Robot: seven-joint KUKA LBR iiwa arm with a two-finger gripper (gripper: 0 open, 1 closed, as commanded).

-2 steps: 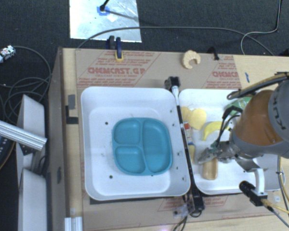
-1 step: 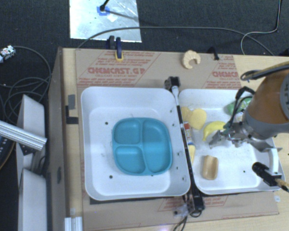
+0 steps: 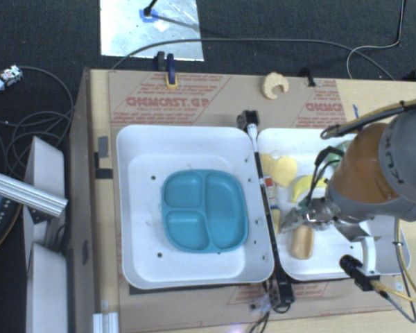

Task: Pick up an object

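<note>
Over the right white bin (image 3: 291, 266) your gripper (image 3: 296, 217) hangs beside a tan cylindrical block (image 3: 302, 241); its state you cannot tell

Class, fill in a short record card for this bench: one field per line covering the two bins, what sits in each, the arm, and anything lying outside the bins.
left bin: white, holds a blue divided plate
right bin: white, holds yellow pieces and a tan, bread-like piece
arm: grey with orange band, reaching over the right bin
gripper: low in the right bin, just above the tan piece; grasp unclear
outside the bins: a pale, curled item on the cardboard behind the right bin
</note>
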